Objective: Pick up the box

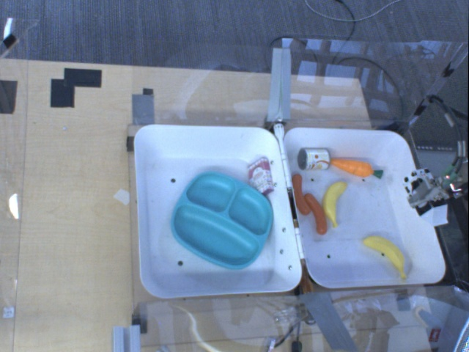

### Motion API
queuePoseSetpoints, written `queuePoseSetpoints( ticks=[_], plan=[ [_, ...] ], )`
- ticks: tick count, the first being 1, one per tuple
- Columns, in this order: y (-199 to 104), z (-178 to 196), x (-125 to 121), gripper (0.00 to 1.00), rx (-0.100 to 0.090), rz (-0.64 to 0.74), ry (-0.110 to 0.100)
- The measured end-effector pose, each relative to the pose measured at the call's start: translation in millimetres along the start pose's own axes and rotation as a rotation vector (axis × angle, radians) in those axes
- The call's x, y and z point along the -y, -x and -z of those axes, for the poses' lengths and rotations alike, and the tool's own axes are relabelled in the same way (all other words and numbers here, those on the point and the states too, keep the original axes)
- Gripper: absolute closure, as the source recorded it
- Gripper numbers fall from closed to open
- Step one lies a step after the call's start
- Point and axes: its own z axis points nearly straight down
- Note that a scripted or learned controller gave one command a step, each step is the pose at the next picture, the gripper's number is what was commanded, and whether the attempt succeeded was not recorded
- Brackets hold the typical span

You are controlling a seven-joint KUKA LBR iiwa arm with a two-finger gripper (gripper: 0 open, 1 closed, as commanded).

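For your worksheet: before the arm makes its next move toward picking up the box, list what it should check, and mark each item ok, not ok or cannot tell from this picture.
1. Box located: cannot tell. The nearest match is a small red-and-white packet in the left bin.
2. Packet free on top: ok. Nothing lies on it.
3. Room beside it: not ok. It sits against the blue plate and near the bin's right wall.
4. Gripper placed over it: not ok. It is at the right bin's far right edge.
5. Gripper carries nothing: cannot tell.

Bright even light, soft shadows, glare streaks, slightly soft focus.
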Motion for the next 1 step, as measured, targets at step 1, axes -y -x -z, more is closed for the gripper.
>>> queuePoseSetpoints(
  ticks=[1],
  plan=[
    [0.1, 11.2, -2.3, 1.0, 0.003, 0.007, 0.006]
  ],
)
